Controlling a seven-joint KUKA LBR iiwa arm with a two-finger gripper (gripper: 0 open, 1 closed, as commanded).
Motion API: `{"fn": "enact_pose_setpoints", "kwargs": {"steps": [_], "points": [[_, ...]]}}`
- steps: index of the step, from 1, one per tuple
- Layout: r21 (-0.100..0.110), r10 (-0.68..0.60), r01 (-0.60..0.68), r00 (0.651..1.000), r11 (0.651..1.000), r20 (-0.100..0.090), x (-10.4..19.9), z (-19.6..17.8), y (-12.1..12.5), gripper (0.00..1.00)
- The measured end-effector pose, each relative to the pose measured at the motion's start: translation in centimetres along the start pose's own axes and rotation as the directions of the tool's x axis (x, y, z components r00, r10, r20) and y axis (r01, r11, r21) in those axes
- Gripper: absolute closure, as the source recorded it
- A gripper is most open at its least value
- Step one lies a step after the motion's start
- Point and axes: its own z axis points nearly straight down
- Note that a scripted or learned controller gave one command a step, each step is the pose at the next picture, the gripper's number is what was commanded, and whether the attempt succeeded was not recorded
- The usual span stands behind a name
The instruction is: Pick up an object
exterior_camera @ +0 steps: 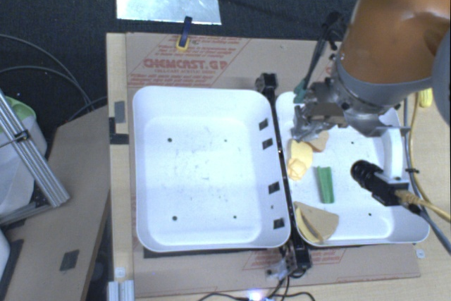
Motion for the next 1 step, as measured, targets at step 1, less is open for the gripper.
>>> {"fn": "enact_pose_setpoints", "kwargs": {"steps": [1], "points": [[0.007, 0.013, -0.013, 1.0, 1.0, 0.004, -6.86, 5.87, 1.66, 1.0]]}}
